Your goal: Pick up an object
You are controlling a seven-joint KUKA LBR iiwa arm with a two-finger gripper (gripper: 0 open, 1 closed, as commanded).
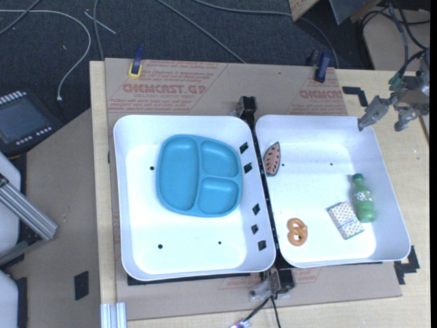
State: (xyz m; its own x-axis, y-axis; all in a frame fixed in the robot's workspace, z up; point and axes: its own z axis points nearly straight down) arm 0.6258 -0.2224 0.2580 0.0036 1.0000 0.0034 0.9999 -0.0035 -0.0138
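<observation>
The right bin (321, 255) holds a green bottle (362, 198) lying near its right wall, a small patterned packet (345, 220) just left of the bottle, a pretzel (297, 231) near the front left, and a brown slice-shaped piece (272, 158) against the left wall. My gripper (388, 112) hangs open above the bin's far right corner, beyond its rim, with two grey fingers spread and nothing between them. It is well back from the bottle and packet.
The left bin (136, 251) holds a blue divided plate (199, 175). A central divider with black clips runs between the bins. Cardboard lies behind the bins, with a blue clamp (321, 65) at its back edge. Cables trail across the dark floor.
</observation>
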